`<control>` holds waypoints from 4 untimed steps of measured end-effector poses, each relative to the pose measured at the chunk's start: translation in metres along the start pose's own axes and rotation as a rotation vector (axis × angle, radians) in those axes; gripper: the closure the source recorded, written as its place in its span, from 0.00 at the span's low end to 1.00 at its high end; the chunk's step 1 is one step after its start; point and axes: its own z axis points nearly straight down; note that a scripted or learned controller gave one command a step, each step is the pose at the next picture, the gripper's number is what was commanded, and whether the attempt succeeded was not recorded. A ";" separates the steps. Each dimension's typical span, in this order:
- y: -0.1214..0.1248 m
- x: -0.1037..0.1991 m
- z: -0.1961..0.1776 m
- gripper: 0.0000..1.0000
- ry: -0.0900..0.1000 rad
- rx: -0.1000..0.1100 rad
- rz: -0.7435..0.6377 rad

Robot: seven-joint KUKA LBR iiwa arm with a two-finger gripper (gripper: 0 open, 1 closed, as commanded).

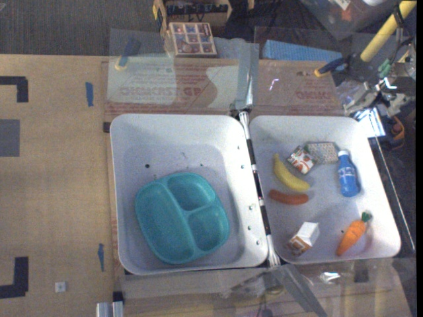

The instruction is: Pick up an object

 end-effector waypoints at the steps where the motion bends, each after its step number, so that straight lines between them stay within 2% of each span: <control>1: -0.023 0.009 0.097 0.00 -0.001 -0.001 -0.126; 2: -0.031 0.001 0.185 0.00 0.009 -0.008 -0.149; 3: -0.031 -0.003 0.175 1.00 0.001 -0.011 -0.147; 4: 0.007 0.037 0.111 1.00 -0.002 -0.003 -0.150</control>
